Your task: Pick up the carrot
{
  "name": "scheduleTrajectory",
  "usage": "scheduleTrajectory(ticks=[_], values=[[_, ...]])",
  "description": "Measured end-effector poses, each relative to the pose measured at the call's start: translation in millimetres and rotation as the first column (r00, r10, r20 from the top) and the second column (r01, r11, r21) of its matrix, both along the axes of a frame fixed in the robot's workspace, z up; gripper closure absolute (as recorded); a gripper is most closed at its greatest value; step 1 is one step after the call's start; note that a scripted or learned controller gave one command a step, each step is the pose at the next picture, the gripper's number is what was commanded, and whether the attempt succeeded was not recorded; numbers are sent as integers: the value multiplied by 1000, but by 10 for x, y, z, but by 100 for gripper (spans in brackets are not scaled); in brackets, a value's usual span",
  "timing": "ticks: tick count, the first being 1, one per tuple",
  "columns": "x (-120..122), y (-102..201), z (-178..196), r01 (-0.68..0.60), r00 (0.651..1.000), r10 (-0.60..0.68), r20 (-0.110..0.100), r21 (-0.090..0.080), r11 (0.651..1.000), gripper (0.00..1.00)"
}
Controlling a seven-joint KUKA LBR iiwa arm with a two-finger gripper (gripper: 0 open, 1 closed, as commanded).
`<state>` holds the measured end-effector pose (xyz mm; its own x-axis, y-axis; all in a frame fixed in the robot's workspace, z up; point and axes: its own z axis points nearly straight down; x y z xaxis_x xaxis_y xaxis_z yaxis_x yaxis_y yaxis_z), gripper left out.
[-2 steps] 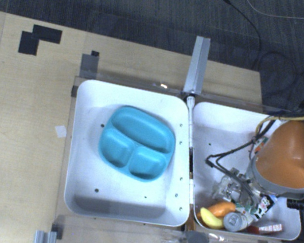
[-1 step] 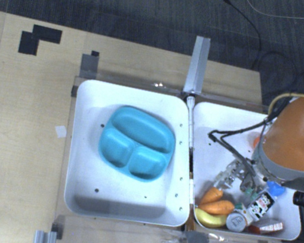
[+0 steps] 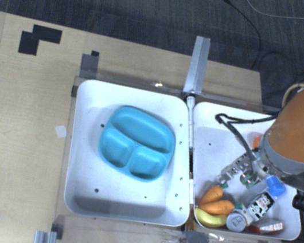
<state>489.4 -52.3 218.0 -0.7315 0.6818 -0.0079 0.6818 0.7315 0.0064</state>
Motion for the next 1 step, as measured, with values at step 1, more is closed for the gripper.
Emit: scheduleTrajectory(ticks=[1], values=[[-9,-361,-846,-370,929,370,-5,-2,929,100]])
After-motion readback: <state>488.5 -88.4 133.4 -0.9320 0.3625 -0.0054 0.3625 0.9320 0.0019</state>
